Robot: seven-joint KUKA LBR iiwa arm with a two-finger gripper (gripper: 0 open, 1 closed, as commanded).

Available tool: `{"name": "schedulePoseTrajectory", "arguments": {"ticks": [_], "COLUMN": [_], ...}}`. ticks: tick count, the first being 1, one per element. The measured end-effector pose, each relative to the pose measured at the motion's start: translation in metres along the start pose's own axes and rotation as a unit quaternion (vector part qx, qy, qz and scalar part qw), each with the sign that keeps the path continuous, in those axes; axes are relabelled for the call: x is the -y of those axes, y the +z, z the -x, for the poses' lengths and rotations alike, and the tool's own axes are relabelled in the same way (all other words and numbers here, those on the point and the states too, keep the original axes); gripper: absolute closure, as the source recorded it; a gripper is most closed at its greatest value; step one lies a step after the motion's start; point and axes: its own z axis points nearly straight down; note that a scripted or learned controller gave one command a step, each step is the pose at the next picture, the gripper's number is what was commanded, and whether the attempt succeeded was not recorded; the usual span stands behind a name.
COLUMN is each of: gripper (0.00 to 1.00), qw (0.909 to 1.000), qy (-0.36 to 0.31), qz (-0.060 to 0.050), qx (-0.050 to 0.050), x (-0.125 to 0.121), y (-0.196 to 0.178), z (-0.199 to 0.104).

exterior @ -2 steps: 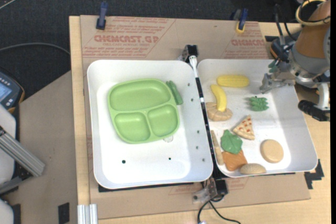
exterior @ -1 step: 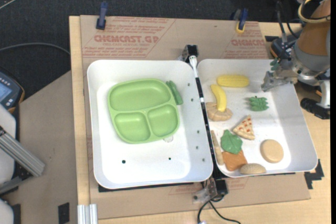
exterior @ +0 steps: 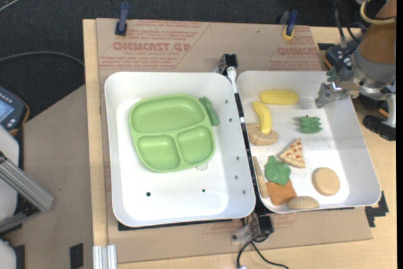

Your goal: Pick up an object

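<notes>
Camera view, looking down at a slant: two shallow white bins are seen side by side on a brown cardboard-covered bench (exterior: 189, 41). The left white bin (exterior: 126, 198) is taken up by a light green three-compartment plastic tray (exterior: 171, 133), with bare floor left along its near and left edges. The right white bin (exterior: 352, 135) is crowded along its left wall: a yellow corn-shaped toy (exterior: 279, 97) near the far edge, a yellow toy banana (exterior: 263, 116) lying on a tan bread-like piece (exterior: 260, 135), a dark green leafy toy (exterior: 309, 124), a toy pizza slice (exterior: 293, 154), a green leaf piece (exterior: 277, 169) over an orange carrot-like chunk (exterior: 281, 191), a round tan cookie-shaped toy (exterior: 326, 181), and a beige oval piece (exterior: 303, 202) at the near rim. Open floor is noted along the right wall. The grey gripper (exterior: 327, 93) is seen at the far right corner, above bare floor, apart from every toy; nothing is seen between its fingers, and whether they are apart or together cannot be told.
</notes>
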Motion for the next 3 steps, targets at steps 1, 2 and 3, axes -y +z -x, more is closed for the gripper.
{"name": "schedulePoseTrajectory", "arguments": {"ticks": [1,2,3], "gripper": [1.0,1.0,1.0], "qw": [1.0,1.0,1.0], "qy": [-0.001,-0.001,-0.001], "qz": [0.002,0.003,0.005], "qx": [0.001,0.002,0.003], "x": [-0.001,-0.002,-0.002], "y": [-0.011,-0.021,-0.032], "z": [0.0,0.0,0.001]}}
